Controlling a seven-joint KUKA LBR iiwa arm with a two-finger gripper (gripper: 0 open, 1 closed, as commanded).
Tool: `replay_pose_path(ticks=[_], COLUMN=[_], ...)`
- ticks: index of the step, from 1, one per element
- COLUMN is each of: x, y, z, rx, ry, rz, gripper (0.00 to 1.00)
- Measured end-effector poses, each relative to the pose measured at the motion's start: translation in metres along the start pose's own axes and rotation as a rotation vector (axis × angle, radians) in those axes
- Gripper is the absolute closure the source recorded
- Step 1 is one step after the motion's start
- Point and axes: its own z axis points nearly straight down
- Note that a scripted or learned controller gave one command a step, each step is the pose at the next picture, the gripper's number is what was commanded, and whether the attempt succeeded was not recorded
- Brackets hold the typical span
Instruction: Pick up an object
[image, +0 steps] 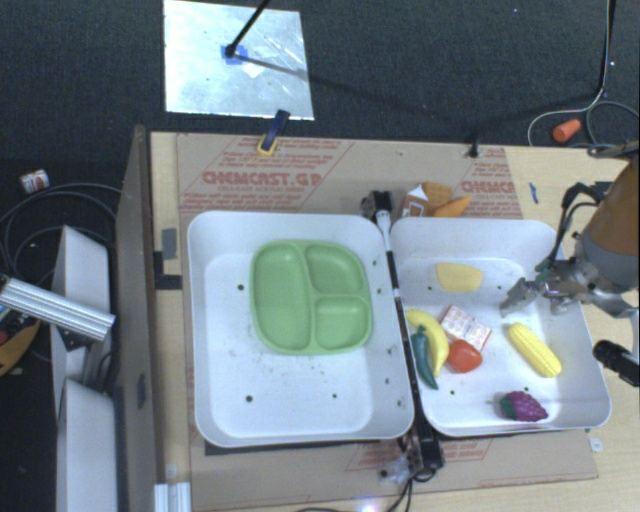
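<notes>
the end effector (538, 296) hangs over the right bin (577, 405), fingers apart and holding nothing, just above the corn (534, 349).

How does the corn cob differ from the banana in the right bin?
The corn cob is plain yellow with a bumpy surface and lies straight; the banana is smooth and curved. The corn cob lies alone toward the bin's right side; the banana lies at its left wall, against a green pepper. Both are yellow toy foods.

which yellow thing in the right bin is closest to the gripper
The corn cob, just below the gripper; the banana and pale yellow piece lie farther left.
</notes>
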Motion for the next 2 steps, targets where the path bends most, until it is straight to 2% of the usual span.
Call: replay_pose_path(ticks=[1, 2], x=[0.079, 0.122], y=[0.034, 0.051], z=[0.031, 0.057], rx=[-0.002, -0.002], ry=[0.003, 0.002], rz=[-0.012, -0.010], gripper=[0.00, 0.00])
